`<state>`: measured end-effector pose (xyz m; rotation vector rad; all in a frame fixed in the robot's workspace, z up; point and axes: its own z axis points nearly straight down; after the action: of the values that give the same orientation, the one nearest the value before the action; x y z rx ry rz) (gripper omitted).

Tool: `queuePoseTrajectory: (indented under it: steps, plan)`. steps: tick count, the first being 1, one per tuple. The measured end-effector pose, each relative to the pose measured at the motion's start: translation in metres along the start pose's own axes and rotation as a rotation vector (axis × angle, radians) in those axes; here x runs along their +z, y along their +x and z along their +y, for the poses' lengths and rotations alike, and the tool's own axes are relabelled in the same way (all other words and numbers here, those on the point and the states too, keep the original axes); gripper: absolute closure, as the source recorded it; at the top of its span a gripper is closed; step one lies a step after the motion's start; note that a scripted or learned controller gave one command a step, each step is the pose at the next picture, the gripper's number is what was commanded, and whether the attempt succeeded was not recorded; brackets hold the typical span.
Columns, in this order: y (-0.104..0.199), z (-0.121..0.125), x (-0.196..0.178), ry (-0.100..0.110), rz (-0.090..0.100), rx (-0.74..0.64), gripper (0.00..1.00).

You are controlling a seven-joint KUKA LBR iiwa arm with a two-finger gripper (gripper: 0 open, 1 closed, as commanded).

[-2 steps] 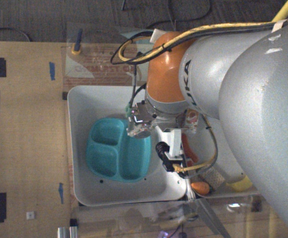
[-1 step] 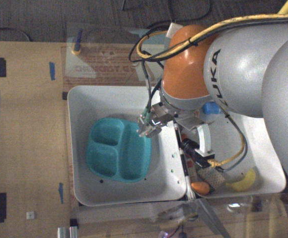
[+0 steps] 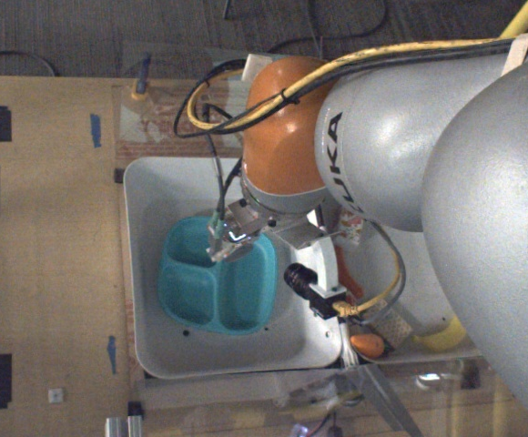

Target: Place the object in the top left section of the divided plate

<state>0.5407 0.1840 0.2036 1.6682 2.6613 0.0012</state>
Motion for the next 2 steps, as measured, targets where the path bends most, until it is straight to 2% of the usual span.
queuePoseTrajectory:
  steps: [1, 2]
  plan:
    - [-0.019, -0.078, 0.016, 0.002, 0.002, -0.246, 1.0]
    - [-0.046, -0.064, 0.001, -0.003, -0.001, -0.543, 1.0]
